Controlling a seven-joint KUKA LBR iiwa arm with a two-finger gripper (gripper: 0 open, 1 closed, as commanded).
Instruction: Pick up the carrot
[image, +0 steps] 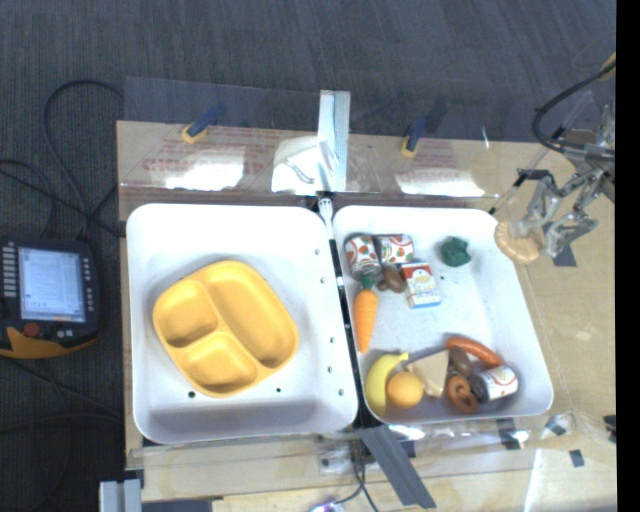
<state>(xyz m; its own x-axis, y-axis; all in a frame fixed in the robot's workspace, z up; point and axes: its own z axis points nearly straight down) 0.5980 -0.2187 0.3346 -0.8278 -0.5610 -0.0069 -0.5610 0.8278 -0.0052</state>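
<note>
Carrot (366, 315) lies well left of and below the end effector (563, 215), hard against the right bin's (500, 300) left wall, long axis vertical, greens up. End effector's state: cannot tell.

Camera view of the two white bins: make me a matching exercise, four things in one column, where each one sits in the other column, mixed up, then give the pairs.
Things
1. orange carrot with green top
2. yellow three-compartment plastic tray
3. dark green round toy
4. yellow banana

Places
A. far right part of the right bin
B. near left corner of the right bin
C. middle of the left bin
D. along the right bin's left wall, beside the divider

Pairs: 1-D, 2-C, 3-A, 4-B
</note>
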